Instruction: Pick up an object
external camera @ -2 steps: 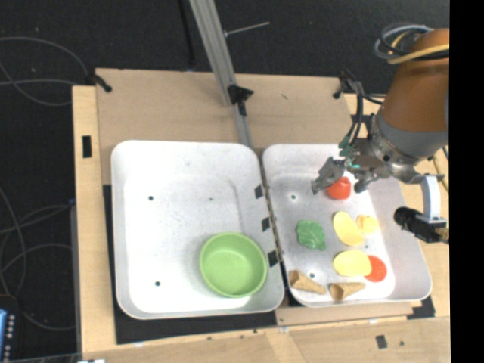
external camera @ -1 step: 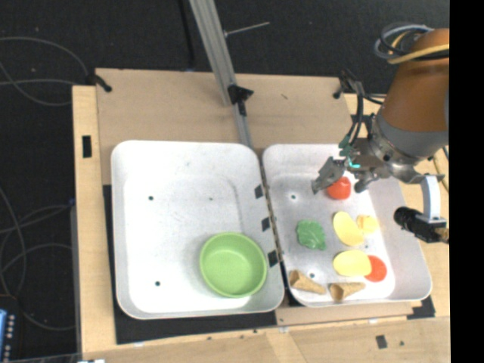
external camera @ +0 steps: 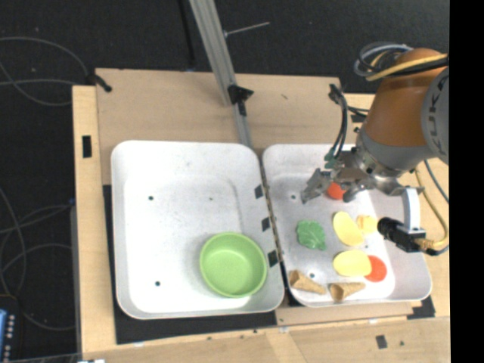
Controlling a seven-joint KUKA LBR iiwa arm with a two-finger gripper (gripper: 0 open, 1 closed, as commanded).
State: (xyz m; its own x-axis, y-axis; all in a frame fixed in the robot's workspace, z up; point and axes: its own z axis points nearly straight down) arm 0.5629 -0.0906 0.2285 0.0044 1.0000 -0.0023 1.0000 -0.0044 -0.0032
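The arm [external camera: 404, 116] has a wide rounded orange band, with grey housing at its right side. Thin black and grey cables loop over its top and run down its left side. The gripper [external camera: 327, 188] is dark grey metal, with angular fingers.

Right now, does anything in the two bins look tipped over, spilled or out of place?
Nothing stands out. The green bowl sits upright in the left bin. The right bin holds small toy foods lying loose but inside its walls: a green leafy piece, yellow pieces and two cones. The claw hovers by a small red piece.
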